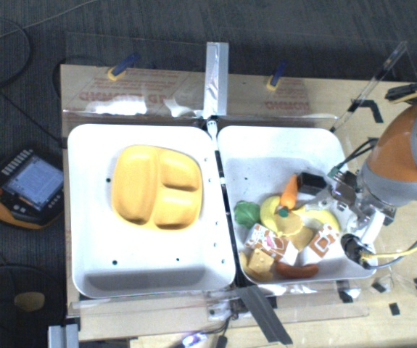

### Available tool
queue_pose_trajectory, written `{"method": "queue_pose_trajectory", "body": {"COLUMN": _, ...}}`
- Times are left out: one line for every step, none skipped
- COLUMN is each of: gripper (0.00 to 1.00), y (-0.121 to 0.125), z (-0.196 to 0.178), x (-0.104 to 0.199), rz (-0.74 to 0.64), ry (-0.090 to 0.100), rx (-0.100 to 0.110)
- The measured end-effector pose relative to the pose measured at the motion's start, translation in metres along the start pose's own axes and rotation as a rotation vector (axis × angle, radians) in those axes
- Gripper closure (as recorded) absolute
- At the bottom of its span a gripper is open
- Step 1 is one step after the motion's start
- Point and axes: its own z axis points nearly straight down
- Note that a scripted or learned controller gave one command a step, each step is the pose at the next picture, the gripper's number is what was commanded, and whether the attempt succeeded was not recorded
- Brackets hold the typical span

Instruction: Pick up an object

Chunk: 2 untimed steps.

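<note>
Dark carpet round bench, two white bins | arm (397, 165) over right bin's (281, 147) right edge | gripper (353, 220) state: can't tell, hidden under wrist | toys piled just left of tool: carrot (288, 192), banana (317, 216), green ball (246, 213), small cartons (270, 243) | tip: go for carrot on top, drop straight, avoid bin wall | yellow tray (156, 187) far left, other bin.

Glossy yellow plastic tray (156, 187), smooth white plastic bins (85, 194), matt cardboard backing (150, 89)
</note>
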Motion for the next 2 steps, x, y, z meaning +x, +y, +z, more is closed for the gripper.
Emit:
{"method": "queue_pose_trajectory", "body": {"gripper": 0.00, "y": -0.006, "z": 0.029, "x": -0.005, "rz": -0.131, "ry": 0.021, "rx": -0.002}}
{"method": "queue_pose_trajectory", "body": {"gripper": 0.00, "y": -0.025, "z": 0.000, "x": 0.059, "rz": -0.132, "ry": 0.000, "rx": -0.002}}
